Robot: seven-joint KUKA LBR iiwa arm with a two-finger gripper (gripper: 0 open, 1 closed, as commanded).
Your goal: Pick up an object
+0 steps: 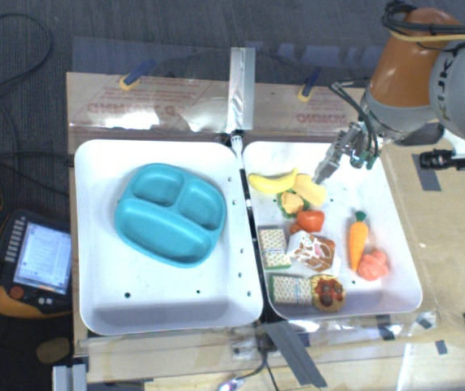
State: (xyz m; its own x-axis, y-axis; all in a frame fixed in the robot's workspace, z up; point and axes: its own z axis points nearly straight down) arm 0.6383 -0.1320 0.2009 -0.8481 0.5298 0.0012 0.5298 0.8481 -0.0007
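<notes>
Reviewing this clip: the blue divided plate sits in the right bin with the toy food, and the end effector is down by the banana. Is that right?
Not quite. The camera view shows the blue divided plate in the left bin, alone. The toy food, including the banana and carrot, lies in the right bin. The end effector is indeed down by the banana.

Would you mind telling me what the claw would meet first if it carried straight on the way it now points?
Probably the pale yellow food piece just below the claw, beside the banana; depth is hard to judge.
</notes>
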